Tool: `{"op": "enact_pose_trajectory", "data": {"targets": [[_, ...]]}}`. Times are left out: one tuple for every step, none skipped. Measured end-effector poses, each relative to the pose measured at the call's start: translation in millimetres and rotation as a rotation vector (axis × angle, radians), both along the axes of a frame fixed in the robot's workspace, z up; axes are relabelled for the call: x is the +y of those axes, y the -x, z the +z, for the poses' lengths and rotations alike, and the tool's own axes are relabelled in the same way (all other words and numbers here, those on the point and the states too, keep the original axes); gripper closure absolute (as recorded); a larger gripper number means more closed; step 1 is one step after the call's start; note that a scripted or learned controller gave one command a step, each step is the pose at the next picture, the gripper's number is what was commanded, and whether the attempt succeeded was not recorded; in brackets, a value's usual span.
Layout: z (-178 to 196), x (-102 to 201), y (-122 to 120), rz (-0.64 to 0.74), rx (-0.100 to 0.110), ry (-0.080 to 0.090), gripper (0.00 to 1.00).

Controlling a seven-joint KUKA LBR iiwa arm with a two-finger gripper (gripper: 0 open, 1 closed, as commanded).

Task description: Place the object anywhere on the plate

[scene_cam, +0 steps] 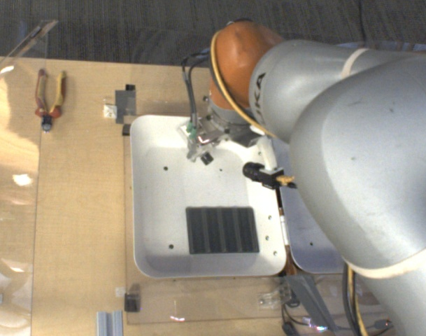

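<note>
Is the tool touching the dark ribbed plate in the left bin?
Apart. The camera view shows the tool near the bin's far end, with bare white bin floor between it and the dark ribbed plate.

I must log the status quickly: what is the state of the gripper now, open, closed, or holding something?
Gripper: cannot be told; it hangs over the far part of the left white bin, too small and blurred to judge.
</note>
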State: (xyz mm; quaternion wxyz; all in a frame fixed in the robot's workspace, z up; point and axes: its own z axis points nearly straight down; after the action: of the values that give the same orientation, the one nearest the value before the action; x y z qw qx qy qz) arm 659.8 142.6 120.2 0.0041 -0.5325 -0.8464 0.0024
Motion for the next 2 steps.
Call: {"op": "enact_pose_trajectory", "data": {"targets": [[3,79,-9,-0.009,-0.013,-0.002,1.0],[-29,9,49,0.7,-0.027,-0.001,1.0]]}}
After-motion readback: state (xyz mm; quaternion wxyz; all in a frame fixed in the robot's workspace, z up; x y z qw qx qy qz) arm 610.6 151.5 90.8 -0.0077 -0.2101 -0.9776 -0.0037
